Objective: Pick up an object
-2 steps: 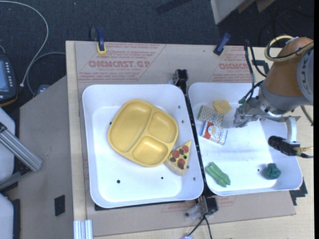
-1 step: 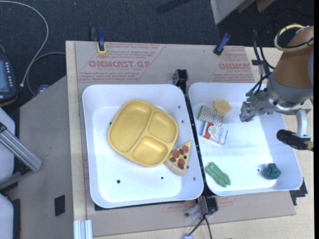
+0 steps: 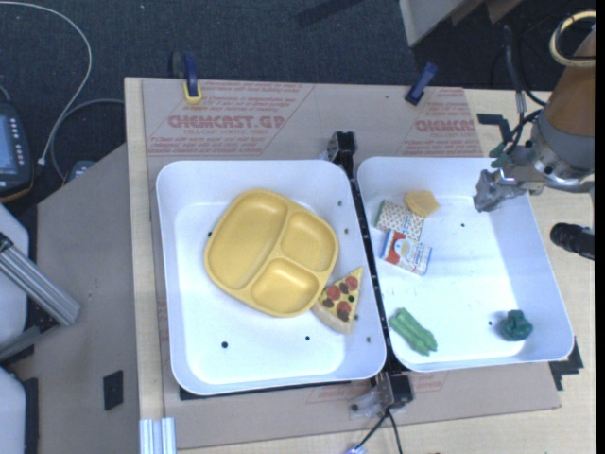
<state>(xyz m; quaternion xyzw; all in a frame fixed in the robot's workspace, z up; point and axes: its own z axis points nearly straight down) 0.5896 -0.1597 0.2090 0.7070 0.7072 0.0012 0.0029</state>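
While the gripper (image 3: 493,189) hovers at two o'clock over the right bin (image 3: 539,282), whether it is open cannot be told. Beneath lie a glossy snack packet (image 3: 405,244), yellow lump (image 3: 422,202), knobbly green pod (image 3: 413,331) and dark green clump (image 3: 516,325). The left bin (image 3: 180,282) holds a smooth yellow divided plate (image 3: 271,252) touching a toy pizza slice (image 3: 341,298).

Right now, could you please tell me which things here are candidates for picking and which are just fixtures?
Candidates: yellow divided plastic plate; toy pizza slice; green pea pod; dark green lump; yellow chip; red-white packet.
Fixtures: left white bin; right white bin; gripper.
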